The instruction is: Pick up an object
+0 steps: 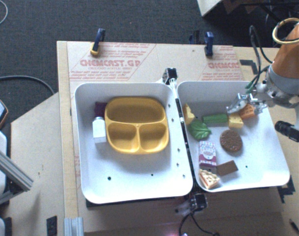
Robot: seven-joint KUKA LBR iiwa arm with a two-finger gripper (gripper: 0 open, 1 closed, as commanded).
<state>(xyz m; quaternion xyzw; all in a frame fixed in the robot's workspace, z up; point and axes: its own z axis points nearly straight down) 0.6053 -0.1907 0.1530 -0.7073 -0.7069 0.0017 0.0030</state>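
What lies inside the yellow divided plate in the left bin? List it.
Nothing visible: the yellow plate's three compartments show bare. A small white bottle and a dark object sit beside its left edge, outside it. Whatever lies beneath the plate is covered.

Both bins are white: the left bin (85,132) holds a mustard-yellow divided tray (137,124), a white bottle (98,130) and a dark maroon item (100,107). In the right bin (272,156) lie a green leaf (200,130), a dark green stick (215,118), a brown round cookie (231,141), a dark brown bar (227,168), a pink-and-white packet (207,154) and an orange piece (248,112). The bench board (66,146) is tan with red lettering.
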